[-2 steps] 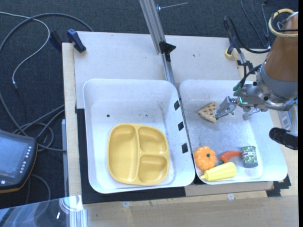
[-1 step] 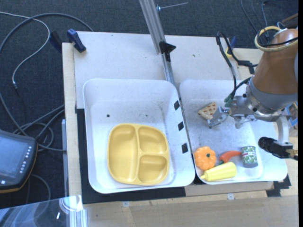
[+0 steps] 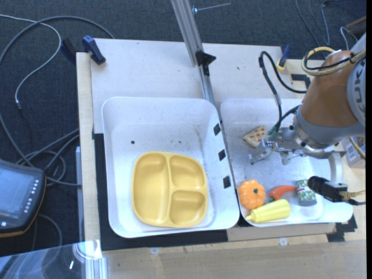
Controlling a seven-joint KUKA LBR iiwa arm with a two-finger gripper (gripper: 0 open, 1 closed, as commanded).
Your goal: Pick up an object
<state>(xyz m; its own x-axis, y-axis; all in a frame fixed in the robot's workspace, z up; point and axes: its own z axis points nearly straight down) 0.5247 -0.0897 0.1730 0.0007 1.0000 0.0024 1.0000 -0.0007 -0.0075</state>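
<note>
A: What is the overhead camera showing?

B: Two white bins are sitting side by side on a bench (image 3: pixel 145 68). A yellow tray (image 3: pixel 170 188) is lying in the left bin (image 3: pixel 116 121).

A: And the arm?

B: Its claw (image 3: pixel 261 150) is hanging low in the right bin (image 3: pixel 232 112), just beside a cracker (image 3: pixel 254 136); fingers' state, I cannot tell. A pumpkin (image 3: pixel 251 194), corn (image 3: pixel 270 211), carrot (image 3: pixel 283 190) and a can (image 3: pixel 306 193) are lying near the front edge.

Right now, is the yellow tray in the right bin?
No, the yellow tray lies in the left bin, beside the right bin.
</note>
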